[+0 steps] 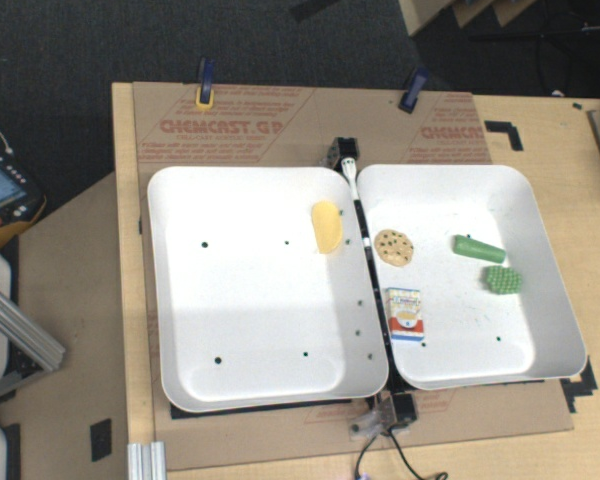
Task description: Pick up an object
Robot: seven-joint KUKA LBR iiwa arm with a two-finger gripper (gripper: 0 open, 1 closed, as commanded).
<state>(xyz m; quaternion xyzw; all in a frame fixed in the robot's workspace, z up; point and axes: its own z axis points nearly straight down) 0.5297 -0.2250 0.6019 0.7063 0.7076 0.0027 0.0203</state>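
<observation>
From the camera view you have both bins laid out plainly. The left bin (240,318) holds one thing, a pale yellow piece (326,227) lying near its right wall, towards the far side. The right bin (460,343) holds four: a round cookie (393,247) close to its left wall, a small printed packet (407,315) just below that, a green stick (478,249) further right, and a knobbly green lump (502,281) just beside the stick's near end. All five lie flat on the bin floors and apart from one another, none lifted.

So you should judge the task as not begun: nothing is picked, and the whole of it is left, from the approach to the grasp and the lift. How the gripper stands, open or closed, you cannot tell from this, and nothing suggests it has hold of any of them
</observation>
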